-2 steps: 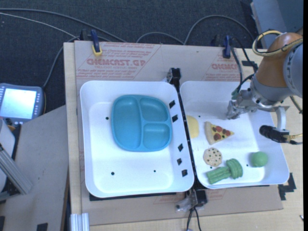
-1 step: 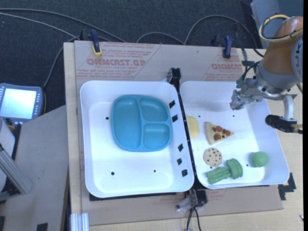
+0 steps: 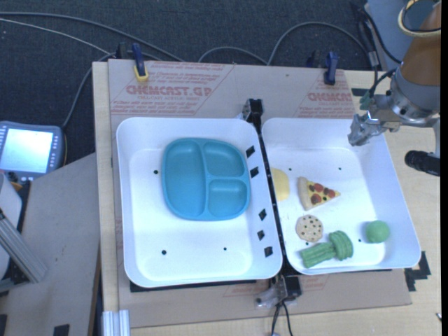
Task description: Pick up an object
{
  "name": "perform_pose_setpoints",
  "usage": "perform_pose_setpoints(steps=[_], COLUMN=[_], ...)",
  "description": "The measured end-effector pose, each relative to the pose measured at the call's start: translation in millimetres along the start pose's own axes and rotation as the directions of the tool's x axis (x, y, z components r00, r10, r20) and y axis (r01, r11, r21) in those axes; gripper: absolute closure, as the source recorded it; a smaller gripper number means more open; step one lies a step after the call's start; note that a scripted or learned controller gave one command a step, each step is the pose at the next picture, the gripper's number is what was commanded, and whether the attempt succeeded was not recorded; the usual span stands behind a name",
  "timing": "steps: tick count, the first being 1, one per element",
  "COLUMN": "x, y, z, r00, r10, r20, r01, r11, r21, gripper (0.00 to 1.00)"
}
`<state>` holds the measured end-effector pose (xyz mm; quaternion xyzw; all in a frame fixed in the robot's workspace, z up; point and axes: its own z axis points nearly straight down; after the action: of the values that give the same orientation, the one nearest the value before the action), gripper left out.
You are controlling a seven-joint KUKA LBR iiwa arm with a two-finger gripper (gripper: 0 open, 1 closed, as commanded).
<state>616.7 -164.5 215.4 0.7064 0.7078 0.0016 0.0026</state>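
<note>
The gripper [image 3: 358, 134] hangs over the far right corner of the right bin [image 3: 392, 187], but I cannot tell how its jaws stand. The candidates lie well apart from it toward the near side: pizza slice [image 3: 316, 192], cookie [image 3: 309, 227], broccoli [image 3: 327, 249], green ball [image 3: 377, 232] and a yellow piece [image 3: 280, 185] against the divider. The flat cookie and slice could slip the jaws, the ball could roll away, and the blue tray [image 3: 206, 179] in the left bin [image 3: 140, 187] looks too wide.

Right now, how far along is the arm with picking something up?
Nothing looks picked yet. The pizza slice, cookie, green ball, broccoli and yellow piece all lie in the right bin. The claw sits over that bin's far corner. Descending, grasping and lifting remain.
</note>
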Motion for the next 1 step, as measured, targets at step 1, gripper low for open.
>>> perform_pose_setpoints(steps=[1], x=[-0.2], y=[1.9], z=[-55.2], r00=[1.000], r10=[0.000], r20=[0.001], r01=[0.000], r11=[1.000], r21=[-0.002], gripper=[1.00])
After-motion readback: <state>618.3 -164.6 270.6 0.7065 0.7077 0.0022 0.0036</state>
